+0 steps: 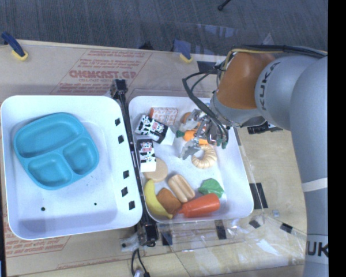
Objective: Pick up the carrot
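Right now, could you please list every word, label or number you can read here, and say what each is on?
"KUKA" on the grey arm.
"KU", cut off at the frame edge, low on the arm's base.
"CHEMCAST GP" in red on the brown board; the smaller red lines around it are too blurred to read.
Print on the small cartons in the right bin: too small to read.

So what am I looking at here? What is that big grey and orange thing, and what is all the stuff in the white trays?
That is a robot arm, seen by one camera fixed above the bench. It reaches in from the right, and its gripper hangs low over the right bin, beside a small ring-shaped pastry. That bin holds toy food: an orange carrot at the front, a banana, a hot dog, a green piece and little cartons. The left bin holds a blue divided plate. Its job is picking up the carrot, which lies untouched.
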`<state>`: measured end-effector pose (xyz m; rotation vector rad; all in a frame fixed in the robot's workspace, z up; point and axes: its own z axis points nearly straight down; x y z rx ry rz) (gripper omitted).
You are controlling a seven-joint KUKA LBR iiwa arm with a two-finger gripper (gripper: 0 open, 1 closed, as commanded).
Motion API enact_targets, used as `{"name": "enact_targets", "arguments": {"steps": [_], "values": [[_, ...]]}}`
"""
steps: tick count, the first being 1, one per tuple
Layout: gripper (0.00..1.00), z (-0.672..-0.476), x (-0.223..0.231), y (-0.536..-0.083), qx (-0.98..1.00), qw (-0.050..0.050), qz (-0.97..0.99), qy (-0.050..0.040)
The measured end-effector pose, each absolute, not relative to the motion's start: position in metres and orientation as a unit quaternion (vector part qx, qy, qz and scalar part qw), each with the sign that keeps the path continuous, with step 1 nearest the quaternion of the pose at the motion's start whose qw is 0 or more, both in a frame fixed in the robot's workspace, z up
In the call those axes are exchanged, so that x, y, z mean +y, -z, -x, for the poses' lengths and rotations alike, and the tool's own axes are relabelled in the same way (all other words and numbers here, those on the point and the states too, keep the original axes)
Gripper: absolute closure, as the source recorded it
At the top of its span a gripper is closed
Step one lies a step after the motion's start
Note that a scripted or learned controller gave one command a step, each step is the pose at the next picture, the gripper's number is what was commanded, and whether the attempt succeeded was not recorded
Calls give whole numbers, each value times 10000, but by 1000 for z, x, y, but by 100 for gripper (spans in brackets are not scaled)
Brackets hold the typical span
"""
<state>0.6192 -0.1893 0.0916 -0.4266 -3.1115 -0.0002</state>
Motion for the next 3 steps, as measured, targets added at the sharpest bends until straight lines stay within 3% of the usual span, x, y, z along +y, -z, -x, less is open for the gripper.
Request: {"name": "enact_targets", "arguments": {"steps": [1, 2, 3], "values": [[100, -622, -189, -105, -9912, -32, 1324, -6], [100, -523, -191, -158, -9932, -19, 1164, -11], [100, -477, -158, -161, -9707, 11, 2403, 3]]}}
